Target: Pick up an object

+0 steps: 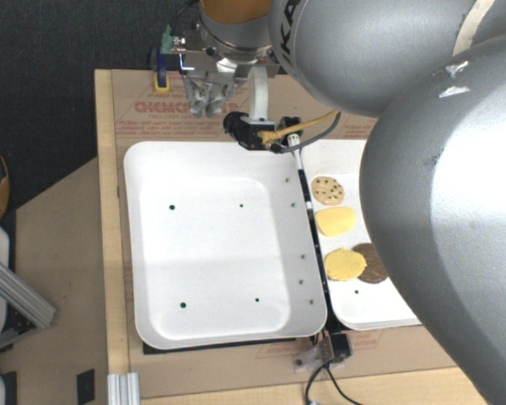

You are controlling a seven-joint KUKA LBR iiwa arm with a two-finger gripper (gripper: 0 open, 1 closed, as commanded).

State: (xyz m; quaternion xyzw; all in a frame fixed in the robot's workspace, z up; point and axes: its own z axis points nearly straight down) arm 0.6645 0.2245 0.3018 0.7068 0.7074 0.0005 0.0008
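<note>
My gripper (206, 104) hangs above the far edge of the left bin (152, 175), over the cardboard bench, with nothing visible between its short grey fingers. The right bin (379, 310) holds a chocolate-chip cookie (327, 191), a pale yellow cookie (335, 220), another yellow cookie (345, 264) and a dark brown cookie (374, 267) partly under it. The gripper is well to the left of and behind these cookies. The large grey arm hides most of the right bin.
The left bin's floor shows just small dark dots. A brown cardboard sheet (118, 116) lies under both bins. Metal framing (17, 294) stands at the left of the bench, and a cable connector (329, 348) sits at the front edge.
</note>
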